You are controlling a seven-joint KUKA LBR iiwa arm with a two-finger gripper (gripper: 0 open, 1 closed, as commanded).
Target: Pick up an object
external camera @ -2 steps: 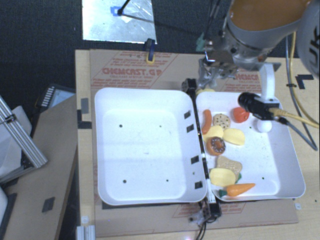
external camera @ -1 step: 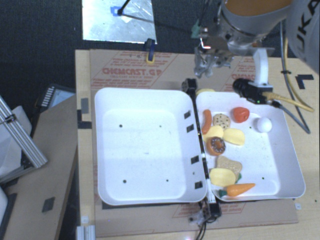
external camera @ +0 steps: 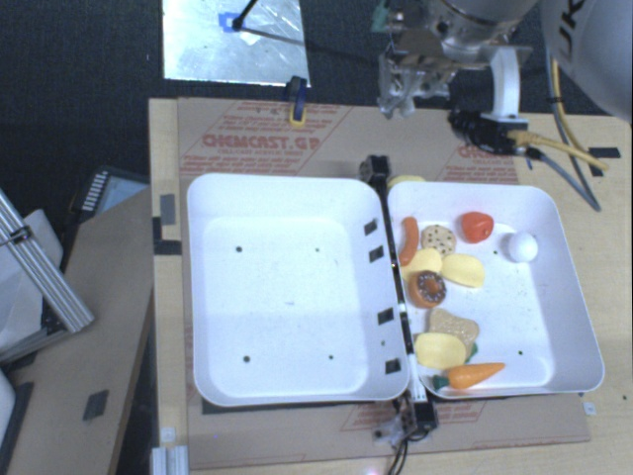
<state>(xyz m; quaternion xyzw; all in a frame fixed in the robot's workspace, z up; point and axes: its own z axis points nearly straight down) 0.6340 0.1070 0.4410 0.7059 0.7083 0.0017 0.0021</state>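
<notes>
We see the gripper (external camera: 401,95) high at the frame's top, jaws' state unclear, well above the toy food (external camera: 441,295) in the right bin (external camera: 554,295).

Dark carpet floor (external camera: 59,67); shiny metal sheet (external camera: 232,26); cardboard-topped bench (external camera: 257,137).

Two bins sit side by side on the surface (external camera: 247,132), the left bin (external camera: 287,290) touching the right bin (external camera: 554,295) along a shared inner edge. In the right bin, the things crowd toward that inner edge: a sausage (external camera: 408,240) along it, a cookie (external camera: 437,238) beside that, a tomato (external camera: 476,226) nearer the far edge, a ball (external camera: 520,247) toward the outer edge. A doughnut (external camera: 429,287) lies mid-bin, a carrot (external camera: 473,373) at the near edge. The gripper (external camera: 401,102) hangs above the surface beyond the bins' far edge.
</notes>
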